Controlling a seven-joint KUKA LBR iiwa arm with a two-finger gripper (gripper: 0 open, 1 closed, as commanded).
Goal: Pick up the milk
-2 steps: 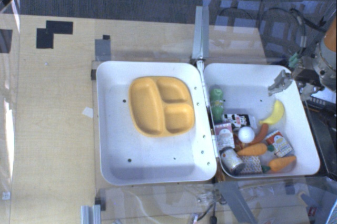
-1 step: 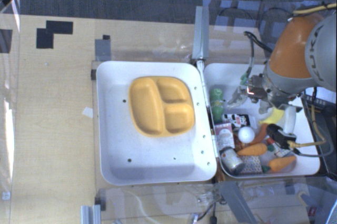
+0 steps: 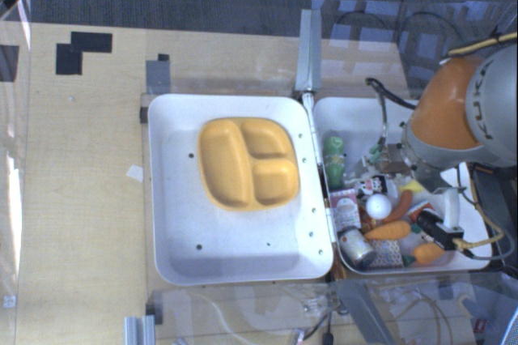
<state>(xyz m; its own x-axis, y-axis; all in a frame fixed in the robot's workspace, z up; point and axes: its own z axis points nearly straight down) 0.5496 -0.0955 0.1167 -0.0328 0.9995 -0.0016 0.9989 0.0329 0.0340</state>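
"While the arm hangs over the right bin, where do you place the milk?" asks the first.

"Among the clutter near that bin's left wall, I think; a small white container with a red label, lying just below the green bottle and just above the can; it is too small for me to be sure of it."

"And the gripper?"

"Just beside it, to the right and a little up, low over the pile; whether it is spread or closed I cannot tell, for the wrist hides it; nothing visibly sits in its grasp."

"How would the milk handle?"

"Light, I judge, and fairly stiff if it is a toy carton; smooth sides, so somewhat slippery; thin walls may give under a hard squeeze."

"Where to take hold?"

"Across its two long flat sides, near the middle; not at an end, or it may pivot out."

"The risk?"

"Crowding; the white egg and the carrot lie close on the right, and the bin wall is near on the left; the yellow plate in the left bin is well apart and no concern."
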